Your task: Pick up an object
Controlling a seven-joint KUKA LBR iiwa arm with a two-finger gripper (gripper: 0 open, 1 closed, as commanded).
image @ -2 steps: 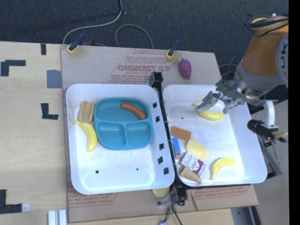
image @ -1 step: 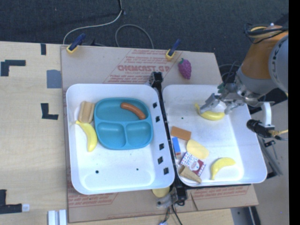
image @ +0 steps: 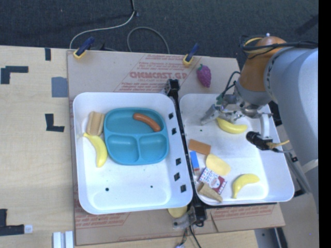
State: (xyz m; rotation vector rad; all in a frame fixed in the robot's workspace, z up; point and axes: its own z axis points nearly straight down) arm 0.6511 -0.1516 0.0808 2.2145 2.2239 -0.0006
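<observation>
Gripper (image: 231,113) down over curved yellow plastic banana (image: 232,126) at back of right white bin (image: 274,182).
Grip state: cannot tell. Risk: rounded banana could squirt sideways if off-centre.

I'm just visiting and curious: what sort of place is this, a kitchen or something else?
Probably a robot lab test bench, not a kitchen. The food is toy food, such as a banana under the gripper, sorted in white bins on a clamped board with trailing cables.
</observation>
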